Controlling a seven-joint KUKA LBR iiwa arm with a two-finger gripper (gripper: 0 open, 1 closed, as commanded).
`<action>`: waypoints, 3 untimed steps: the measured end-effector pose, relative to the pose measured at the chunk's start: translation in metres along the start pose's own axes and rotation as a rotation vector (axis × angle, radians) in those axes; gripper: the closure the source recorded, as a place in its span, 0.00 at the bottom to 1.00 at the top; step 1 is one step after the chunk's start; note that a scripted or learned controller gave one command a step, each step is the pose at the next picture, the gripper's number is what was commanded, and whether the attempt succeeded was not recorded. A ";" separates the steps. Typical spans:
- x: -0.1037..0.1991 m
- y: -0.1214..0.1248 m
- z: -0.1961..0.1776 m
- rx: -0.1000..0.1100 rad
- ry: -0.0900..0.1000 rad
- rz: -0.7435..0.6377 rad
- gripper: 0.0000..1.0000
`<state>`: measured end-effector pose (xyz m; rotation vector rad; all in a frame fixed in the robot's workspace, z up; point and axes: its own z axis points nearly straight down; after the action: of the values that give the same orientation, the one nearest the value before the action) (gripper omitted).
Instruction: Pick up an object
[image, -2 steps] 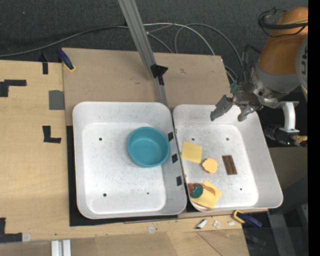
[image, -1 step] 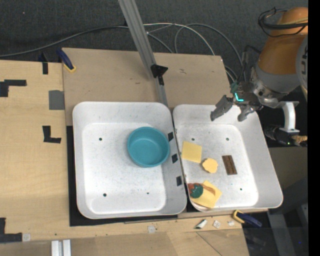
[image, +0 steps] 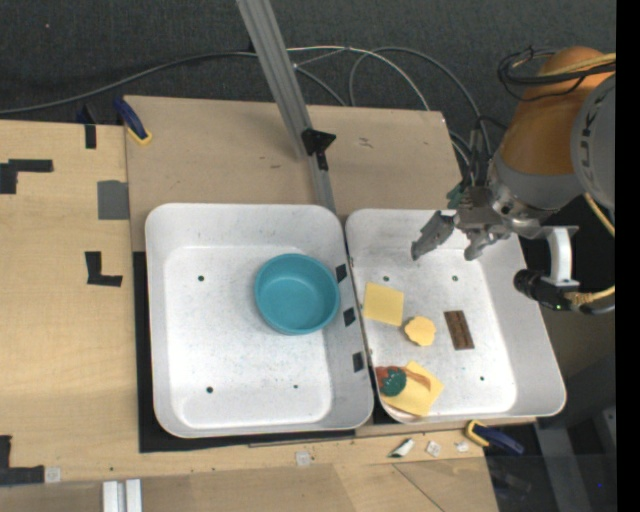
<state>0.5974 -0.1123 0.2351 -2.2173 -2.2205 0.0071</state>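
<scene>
Right now the gripper (image: 452, 243) hangs over the far part of the right bin (image: 520, 330), close to its back rim. Its two grey fingers are spread wide apart, one (image: 428, 240) pointing toward the left bin and the other (image: 476, 245) toward the arm. Nothing sits between them. The arm (image: 545, 130) is grey with a big orange part, and it comes in from the right side.

Down in the right bin lie a few small things. A pale yellow square (image: 384, 304) lies flat near the bin's left wall. Just beside it, a bit nearer to us, is a small round yellow piece (image: 421, 331). A little brown block (image: 458, 329) lies to the right of that round piece, near it but not touching. At the near left corner of the bin there is a small pile: a yellow-orange wedge (image: 423, 388) and a green and red thing (image: 391, 380) pressed together. I cannot tell what the green and red thing is. All of these lie closer to us than the gripper does, and none of them touches it.

The left bin (image: 190, 390) holds a blue bowl (image: 295, 292). The bowl stands upright near the bin's right side.

Both bins rest on a light brown bench (image: 60, 330). A grey metal pole (image: 285, 90) slants up from the back edge between the bins. Thin cables (image: 400, 60) loop across the dark floor behind the bench.
</scene>
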 end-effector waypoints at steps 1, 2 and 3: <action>0.004 -0.006 0.063 0.003 0.001 0.000 0.00; 0.008 -0.005 0.108 0.001 0.001 -0.001 0.00; 0.008 -0.004 0.095 -0.002 0.001 -0.002 1.00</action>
<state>0.5928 -0.1043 0.1400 -2.2158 -2.2232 0.0033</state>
